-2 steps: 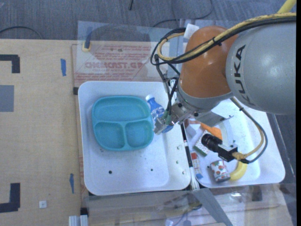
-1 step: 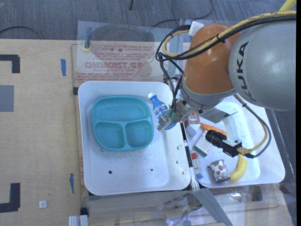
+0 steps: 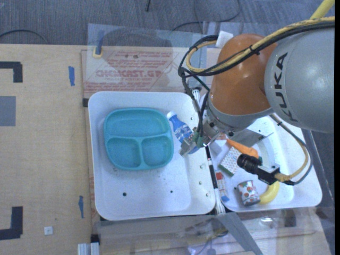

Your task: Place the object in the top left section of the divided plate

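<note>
1. The grey KUKA arm (image 3: 297, 73) reached in from three o'clock, its orange band (image 3: 239, 76) hanging above the seam between the two white bins.
2. The gripper (image 3: 192, 142) sat low over the right edge of the left bin (image 3: 143, 195), just at three o'clock of the teal divided plate (image 3: 139, 138).
3. How far the gripper stood apart could not be told, since the wrist hid most of it.
4. A small blue-and-white packet (image 3: 179, 127) lay just at eleven o'clock of the gripper tip, close against it; whether it was gripped could not be made out.
5. That packet was off the plate, just beside the plate's right rim at about two o'clock of the plate's centre.
6. The plate lay in the upper half of the left bin, with one wide section at twelve o'clock and two smaller ones at six o'clock.
7. In the right bin (image 3: 308, 193), an orange carrot-like piece (image 3: 241, 146) lay at four o'clock of the gripper, a green-and-white speckled card (image 3: 229, 162) just below it.
8. A yellow banana (image 3: 271, 192) and a small red-patterned can (image 3: 247, 192) rested near the bin's six o'clock edge.
</note>
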You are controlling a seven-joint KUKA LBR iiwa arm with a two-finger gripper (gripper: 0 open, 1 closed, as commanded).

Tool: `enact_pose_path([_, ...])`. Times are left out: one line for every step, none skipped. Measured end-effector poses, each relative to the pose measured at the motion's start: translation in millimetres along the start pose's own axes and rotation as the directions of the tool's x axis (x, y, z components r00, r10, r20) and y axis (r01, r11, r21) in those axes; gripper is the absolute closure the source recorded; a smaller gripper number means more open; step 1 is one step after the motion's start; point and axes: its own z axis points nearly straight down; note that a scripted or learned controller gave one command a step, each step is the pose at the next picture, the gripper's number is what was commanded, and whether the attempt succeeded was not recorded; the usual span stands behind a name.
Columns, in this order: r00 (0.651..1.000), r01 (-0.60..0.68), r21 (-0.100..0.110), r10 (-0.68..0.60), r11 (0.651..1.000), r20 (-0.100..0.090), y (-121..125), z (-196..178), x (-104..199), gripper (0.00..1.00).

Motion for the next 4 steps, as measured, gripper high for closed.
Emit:
enact_pose_path([1.0,-0.002,-0.003,0.002,1.0,0.001,18,5,14,1.0])
enact_pose_path([0.995,0.102,-0.003,-0.102,0.995,0.003,15,3,8,1.0])
enact_pose_path([0.966,-0.258,0.001,0.258,0.966,0.0,13,31,15,1.0])
enact_pose_path([0.983,-0.183,-0.002,0.183,0.983,0.002,11,-1,-3,1.0])
